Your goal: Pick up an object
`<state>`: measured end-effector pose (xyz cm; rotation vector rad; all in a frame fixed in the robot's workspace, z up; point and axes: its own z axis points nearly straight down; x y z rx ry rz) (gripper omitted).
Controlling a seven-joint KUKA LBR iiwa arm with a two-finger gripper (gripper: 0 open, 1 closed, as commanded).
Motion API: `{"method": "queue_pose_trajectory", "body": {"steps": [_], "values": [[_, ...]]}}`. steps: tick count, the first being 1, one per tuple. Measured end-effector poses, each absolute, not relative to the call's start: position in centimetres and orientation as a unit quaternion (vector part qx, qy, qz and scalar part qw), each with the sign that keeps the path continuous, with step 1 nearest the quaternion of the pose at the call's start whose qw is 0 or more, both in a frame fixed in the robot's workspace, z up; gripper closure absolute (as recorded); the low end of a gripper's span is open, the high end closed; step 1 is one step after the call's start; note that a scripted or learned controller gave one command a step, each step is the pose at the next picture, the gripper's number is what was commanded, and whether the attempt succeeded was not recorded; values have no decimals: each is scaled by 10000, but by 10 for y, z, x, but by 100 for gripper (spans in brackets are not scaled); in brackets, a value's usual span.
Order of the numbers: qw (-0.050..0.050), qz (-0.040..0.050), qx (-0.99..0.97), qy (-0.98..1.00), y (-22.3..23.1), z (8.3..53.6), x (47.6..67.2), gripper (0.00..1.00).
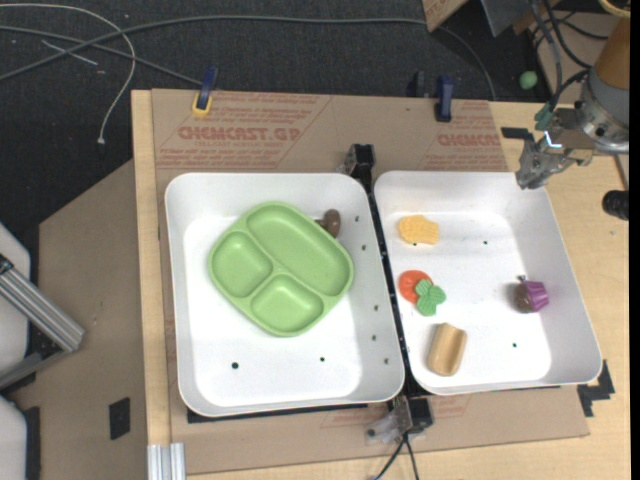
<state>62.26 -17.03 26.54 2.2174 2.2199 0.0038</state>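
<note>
A robotics lab: a cardboard-topped bench (pixel 300 118) held by blue clamps (pixel 206 90) at 12 o'clock, loose cables (pixel 90 43) on dark carpet at 11 o'clock, aluminium framing (pixel 35 308) at 9 o'clock.

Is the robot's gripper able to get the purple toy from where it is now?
Probably yes. The gripper hangs over the right bin's far corner, and the purple toy sits alone on the bin floor with nothing covering or touching it.

In the right bin (pixel 560 268) are seen yellow corn (pixel 418 230) far left, a tomato (pixel 421 290) below, a tan bread roll (pixel 447 349) nearest, and a purple eggplant (pixel 531 295) right.
</note>
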Motion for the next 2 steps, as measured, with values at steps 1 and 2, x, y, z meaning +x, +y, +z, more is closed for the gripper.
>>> {"method": "queue_pose_trajectory", "body": {"steps": [1,2], "values": [[-12,8,7051,7091,-122,268,622,100],[-15,7,7049,7093,-70,270,623,100]]}}
